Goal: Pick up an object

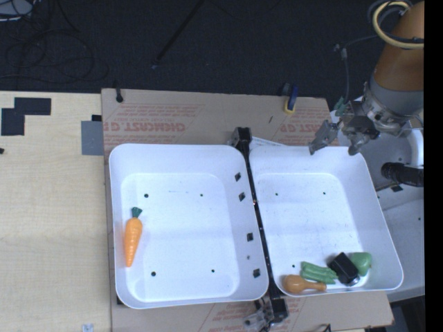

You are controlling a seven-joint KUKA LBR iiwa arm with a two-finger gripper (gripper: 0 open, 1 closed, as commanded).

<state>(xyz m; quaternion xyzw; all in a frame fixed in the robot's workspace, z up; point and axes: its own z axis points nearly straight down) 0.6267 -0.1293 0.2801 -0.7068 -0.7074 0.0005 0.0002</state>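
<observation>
The bench carried two shallow white bins side by side on a sheet of brown cardboard. The left bin held a toy carrot, orange with a green top, lying lengthwise near the left wall, top end pointing toward the far side. The right bin held a cluster of items in its near right corner: a green bean pod, a tan pear-shaped piece just beside and in front of it, a small black block tilted against the pod, and a rounded green item touching the block on its right side.

The arm reached in from the right, orange band visible above the grey wrist. The pincer hung over the far right corner of the right bin, fingers spread wide with nothing between them. One fingertip sat over the far rim, the other nearer the right wall. The pincer stood well apart from the cluster in the near corner and far from the carrot. A blue and yellow clip sat at the far edge of the cardboard
</observation>
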